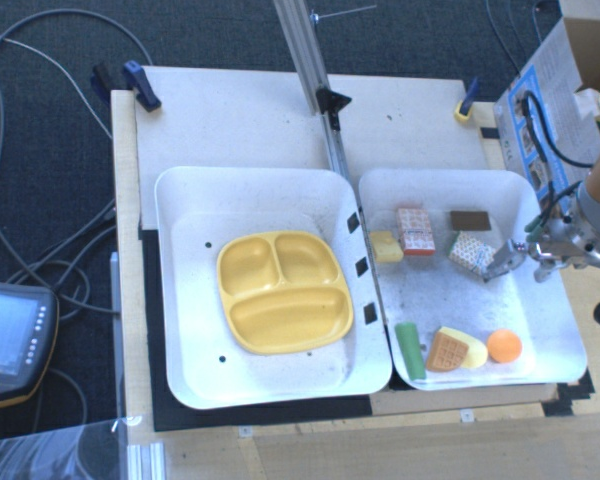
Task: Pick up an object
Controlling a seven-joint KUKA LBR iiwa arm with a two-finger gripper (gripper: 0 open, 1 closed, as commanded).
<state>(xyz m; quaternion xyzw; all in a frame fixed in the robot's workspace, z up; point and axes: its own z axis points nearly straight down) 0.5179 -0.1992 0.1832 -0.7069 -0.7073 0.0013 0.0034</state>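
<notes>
My gripper [521, 264] hangs over the right side of the right bin [555, 313], just right of a white patterned box [471, 252]. Its two fingers stand apart with nothing between them, the left fingertip [497, 264] close to that box. Other objects in this bin are a red-and-white carton [415, 230], a yellow block [385, 246], a brown block [470, 220], a green cylinder [409, 350], a waffle-like piece [445, 350] against a yellow piece [472, 352], and an orange ball [504, 346].
The left bin [185, 268] holds a yellow divided plate [282, 291]. A metal rail [310, 48] runs from the top down between the bins. Cables and a pendant screen [10, 338] lie off the bench at left, and a cardboard box [565, 78] stands at right.
</notes>
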